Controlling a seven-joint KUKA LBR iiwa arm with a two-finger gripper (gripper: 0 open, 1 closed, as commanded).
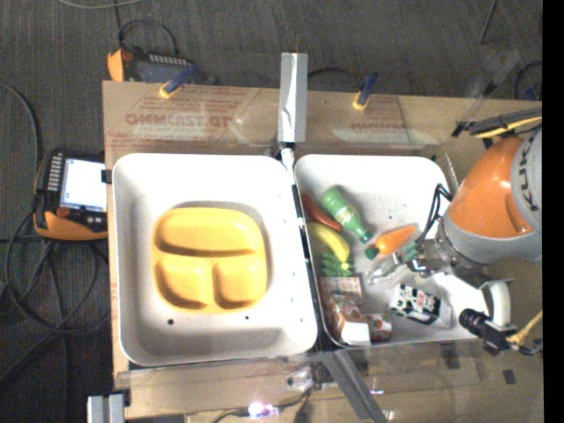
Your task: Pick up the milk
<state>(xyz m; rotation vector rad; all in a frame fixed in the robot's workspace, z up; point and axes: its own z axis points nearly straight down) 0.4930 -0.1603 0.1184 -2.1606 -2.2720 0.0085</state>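
The milk (415,303) is a small white carton with black patches. It lies on its side near the front of the right bin (388,179). My gripper (401,264) hangs low in that bin, just above and slightly left of the carton, below the grey and orange wrist (489,210). The carton lies apart from the gripper on the bin floor. An orange carrot (394,238) lies right beside the gripper on its far side.
A green bottle (345,213), a yellow-green banana-like piece (330,247), a red item (315,210) and a brown and white box (352,317) crowd the right bin's left half. The left bin (132,324) holds a yellow divided tray (211,256).
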